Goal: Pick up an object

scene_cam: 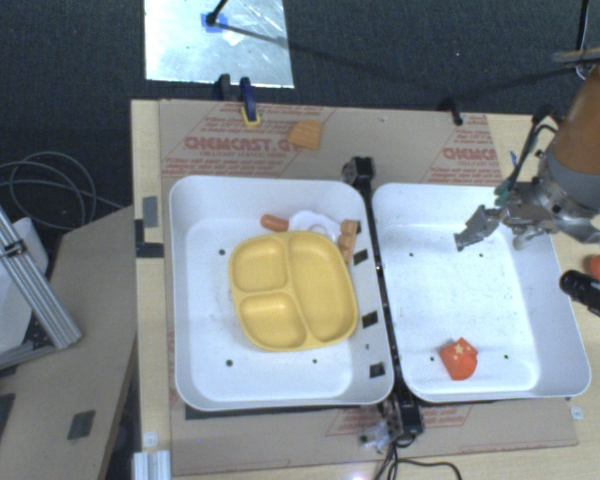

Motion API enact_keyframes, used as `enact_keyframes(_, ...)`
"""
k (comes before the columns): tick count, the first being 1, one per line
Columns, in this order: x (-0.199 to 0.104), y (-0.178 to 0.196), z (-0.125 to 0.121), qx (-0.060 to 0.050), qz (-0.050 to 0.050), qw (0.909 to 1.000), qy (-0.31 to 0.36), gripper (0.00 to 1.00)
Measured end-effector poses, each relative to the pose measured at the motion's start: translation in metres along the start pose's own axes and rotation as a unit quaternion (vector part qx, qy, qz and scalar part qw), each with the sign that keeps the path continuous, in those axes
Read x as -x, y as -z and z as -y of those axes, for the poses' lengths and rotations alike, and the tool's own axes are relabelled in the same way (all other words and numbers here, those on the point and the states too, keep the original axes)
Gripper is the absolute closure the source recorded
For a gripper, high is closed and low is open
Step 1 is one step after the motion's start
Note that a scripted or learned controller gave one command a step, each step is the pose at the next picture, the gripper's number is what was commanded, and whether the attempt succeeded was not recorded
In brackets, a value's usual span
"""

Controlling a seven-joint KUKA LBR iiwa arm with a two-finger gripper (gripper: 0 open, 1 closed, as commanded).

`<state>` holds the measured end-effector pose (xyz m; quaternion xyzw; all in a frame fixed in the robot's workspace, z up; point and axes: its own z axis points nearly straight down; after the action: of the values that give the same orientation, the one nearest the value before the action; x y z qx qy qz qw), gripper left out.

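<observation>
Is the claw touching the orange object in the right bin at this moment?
Apart. The camera view shows the claw near the right bin's far side, with bare white floor between it and the orange object near the front.

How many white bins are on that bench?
2. The left bin holds a yellow tray; the right bin holds an orange object.
</observation>
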<state>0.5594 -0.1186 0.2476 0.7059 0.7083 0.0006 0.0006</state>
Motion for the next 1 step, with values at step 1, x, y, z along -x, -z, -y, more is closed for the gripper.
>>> enact_keyframes(1, 0.0784, 0.0691, 0.0669, 0.003, 0.003, 1.0, -0.006, 0.0)
